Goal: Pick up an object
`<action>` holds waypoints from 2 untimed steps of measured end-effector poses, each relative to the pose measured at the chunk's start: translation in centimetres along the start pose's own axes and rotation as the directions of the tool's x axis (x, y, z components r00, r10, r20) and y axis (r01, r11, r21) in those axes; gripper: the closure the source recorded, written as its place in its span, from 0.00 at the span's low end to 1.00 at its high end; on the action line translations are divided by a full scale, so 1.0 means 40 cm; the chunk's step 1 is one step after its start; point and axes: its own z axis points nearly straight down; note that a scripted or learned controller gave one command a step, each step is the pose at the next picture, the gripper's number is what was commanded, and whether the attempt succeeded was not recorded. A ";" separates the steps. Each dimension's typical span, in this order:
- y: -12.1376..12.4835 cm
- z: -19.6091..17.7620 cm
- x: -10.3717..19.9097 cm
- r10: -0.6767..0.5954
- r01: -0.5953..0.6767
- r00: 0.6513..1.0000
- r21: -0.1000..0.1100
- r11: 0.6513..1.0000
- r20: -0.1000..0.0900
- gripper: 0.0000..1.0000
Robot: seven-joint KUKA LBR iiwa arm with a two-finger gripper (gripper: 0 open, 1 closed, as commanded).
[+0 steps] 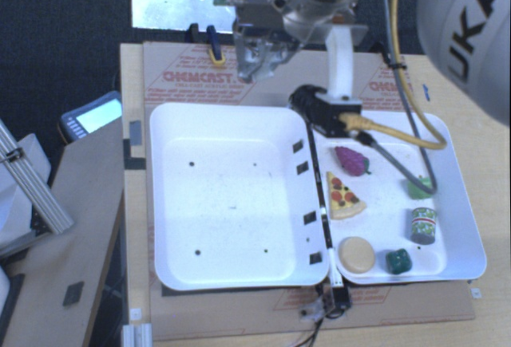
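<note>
Camera view frames two shallow white bins set side by side on a cardboard-covered bench (200,76). No objects are seen in the left bin (164,202), while the right bin (467,246) is loaded with the candidates for picking: a purple fruit-like piece (352,160) near its upper left, a pizza slice (344,198) just below that, a round tan disc (357,254) at the lower left corner, a dark green block (398,261) just beside the disc, a small labelled can (422,225) standing upright above the block, and a light green item (419,187) above the can. The gripper (257,65) is seen high over the bench behind the left bin, well apart from every object; whether its fingers are spread or closed cannot be told, and nothing is seen held in it. A black fitting (319,110) is perched over the top of the divider between the bins, and from it a grey hose (399,166) and yellow cables (403,126) are draped across the upper part of the right bin, the hose passing just beside the purple piece and reaching the light green item, which is partly covered by it. The remaining objects are left uncovered.
</note>
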 end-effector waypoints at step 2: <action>-0.004 0.024 -0.002 0.000 0.000 1.000 0.019 1.000 0.008 0.00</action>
